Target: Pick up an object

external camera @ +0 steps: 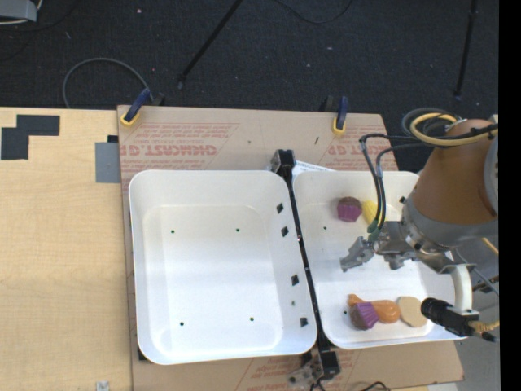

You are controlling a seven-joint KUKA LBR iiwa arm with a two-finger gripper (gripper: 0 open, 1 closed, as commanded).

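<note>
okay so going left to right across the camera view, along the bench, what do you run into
Bare wooden bench top → left white bin → black divider strip between the bins → right white bin → purple lump → hand → arm's orange band. The small pieces near the right bin's front edge overlap, so I've left them out.

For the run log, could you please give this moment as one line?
gripper: above right bin, holds nothing | purple object: behind | orange-purple toy: in front
</note>
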